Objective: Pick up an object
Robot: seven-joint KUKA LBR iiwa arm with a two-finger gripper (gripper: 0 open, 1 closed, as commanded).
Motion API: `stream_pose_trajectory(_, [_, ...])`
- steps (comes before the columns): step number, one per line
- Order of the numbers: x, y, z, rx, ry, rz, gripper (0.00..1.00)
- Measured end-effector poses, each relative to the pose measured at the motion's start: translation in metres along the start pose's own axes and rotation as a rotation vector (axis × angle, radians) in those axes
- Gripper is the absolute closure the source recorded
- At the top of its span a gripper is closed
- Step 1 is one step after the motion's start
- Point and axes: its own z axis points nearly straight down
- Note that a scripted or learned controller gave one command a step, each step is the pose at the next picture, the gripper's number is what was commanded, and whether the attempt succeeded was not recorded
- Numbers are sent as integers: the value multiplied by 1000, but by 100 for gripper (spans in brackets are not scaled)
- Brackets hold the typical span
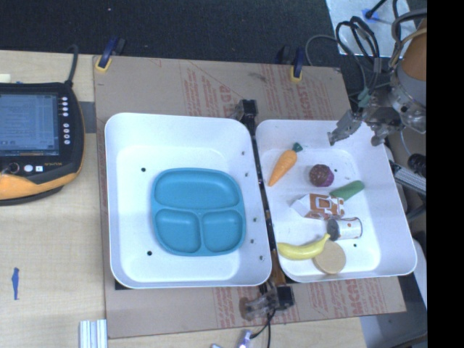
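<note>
The right bin (388, 216) holds an orange carrot (283, 167), a dark purple ball (320, 175), a green pickle-like piece (349, 190), a white and orange carton (322, 205), a small white can (349, 228), a yellow banana (303, 249) and a tan round disc (330, 259). My gripper (360, 133) hangs over the bin's far right corner, above and to the right of the purple ball. Its two fingers are spread apart and open, with nothing between them.
The left bin (130, 151) holds a blue divided plate (197, 210). A tablet controller (36, 133) lies on the bench at far left. Cables (355, 38) and clamps (296, 64) sit behind the right bin.
</note>
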Motion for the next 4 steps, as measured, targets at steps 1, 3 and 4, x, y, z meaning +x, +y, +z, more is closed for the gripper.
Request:
stream_pose_trajectory(1, [-4, -4, 104, 2, -1, 0, 0])
stream_pose_trajectory(3, [39, 52, 144, -3, 1, 2, 0])
stream_pose_trajectory(4, [44, 51, 170, 1, 0, 0, 0])
